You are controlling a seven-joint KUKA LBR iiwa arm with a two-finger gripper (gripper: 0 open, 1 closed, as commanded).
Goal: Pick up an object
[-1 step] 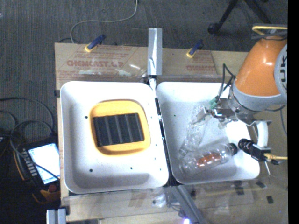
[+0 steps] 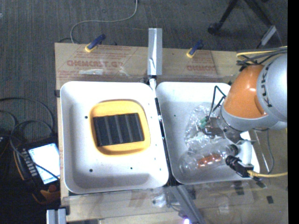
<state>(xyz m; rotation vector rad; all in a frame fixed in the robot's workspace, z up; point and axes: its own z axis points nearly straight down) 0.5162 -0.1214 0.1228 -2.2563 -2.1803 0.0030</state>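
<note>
A yellow tray with a black ribbed insert (image 2: 119,127) lies flat in the middle of the left bin (image 2: 74,171). In the right bin (image 2: 180,97) sits a clear crinkled plastic bag (image 2: 198,127), with a clear bottle holding something copper-coloured (image 2: 208,160) just below it near the bin's front. My gripper (image 2: 214,129) hangs low over the right side of the plastic bag, under the orange wrist band (image 2: 243,99). Its fingers are hidden by the wrist and the plastic.
The arm's grey and orange body covers the right bin's right edge. Black and yellow cables (image 2: 243,169) trail by the bin's front right corner. A metal divider post (image 2: 154,50) stands behind the two bins. Two blue-and-yellow clamps hold the cardboard at the back.
</note>
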